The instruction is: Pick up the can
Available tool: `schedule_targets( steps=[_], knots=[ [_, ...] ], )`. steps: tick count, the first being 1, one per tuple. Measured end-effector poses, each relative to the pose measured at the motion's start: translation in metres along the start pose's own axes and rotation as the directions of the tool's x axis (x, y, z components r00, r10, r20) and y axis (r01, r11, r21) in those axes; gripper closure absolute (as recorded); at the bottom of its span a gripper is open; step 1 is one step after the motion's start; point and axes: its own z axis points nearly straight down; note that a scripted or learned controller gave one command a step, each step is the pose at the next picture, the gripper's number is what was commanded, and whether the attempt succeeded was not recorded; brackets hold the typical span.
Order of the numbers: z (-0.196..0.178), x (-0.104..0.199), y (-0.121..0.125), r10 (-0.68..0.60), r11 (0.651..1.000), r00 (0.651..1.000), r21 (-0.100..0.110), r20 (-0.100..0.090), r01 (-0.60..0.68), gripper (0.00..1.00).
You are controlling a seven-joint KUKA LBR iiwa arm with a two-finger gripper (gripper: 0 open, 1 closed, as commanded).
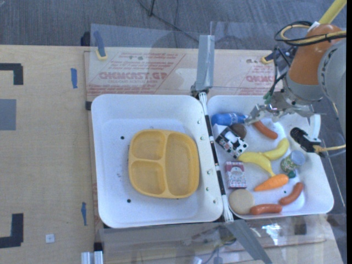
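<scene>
The grey arm with its orange band reaches in over the far right corner of the right bin [324,202], and the gripper [259,113] hangs low above that bin's far edge, just beside a blue bottle [227,118] and a red sausage [265,130]. From this angle it cannot be told how far the jaws stand apart, and nothing can be seen held between them. The can [291,161], small and greenish with a pale grey end, lies on its side near the right edge of the right bin, just beside the tip of a banana [266,156] and above a carrot [271,182]; it is well apart from the gripper. A red and white carton [236,175] sits near the bin's left edge. The left bin [110,202] holds a yellow divided plate [164,163] at its middle.
</scene>
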Motion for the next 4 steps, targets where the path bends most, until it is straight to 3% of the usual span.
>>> schedule_targets(
  steps=[1,2,3,4],
  knots=[
    [-0.053,-0.046,-0.005,0.144,0.99,0.99,-0.004,-0.001,-0.144,0.0],
    [0.007,-0.021,-0.093,0.07,0.997,0.998,-0.006,-0.004,-0.07,0.0],
    [0.006,-0.022,-0.136,0.04,0.999,0.999,-0.007,-0.015,-0.04,0.0],
    [0.006,-0.019,-0.16,0.051,0.999,0.999,-0.009,-0.013,-0.051,0.0]
  ],
)
